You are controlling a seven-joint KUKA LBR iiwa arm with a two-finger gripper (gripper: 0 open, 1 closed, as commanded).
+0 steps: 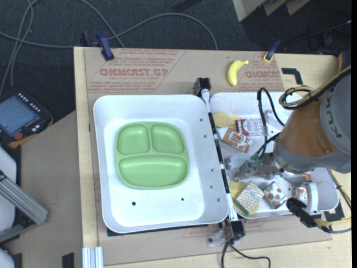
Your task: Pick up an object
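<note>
Reaching in from the right, the gripper (254, 166) sits low over the right bin (329, 202), near its left wall, among small packets (249, 197); whether its jaws are apart or together cannot be told. A green divided tray (152, 155) lies mid left bin (106, 127). A banana (235, 71) rests on the bench's far edge.

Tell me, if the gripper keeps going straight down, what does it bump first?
Probably the clutter in the right bin under the gripper, perhaps the checkered packet. Depth is hard to judge from above, so I can't be sure.
</note>
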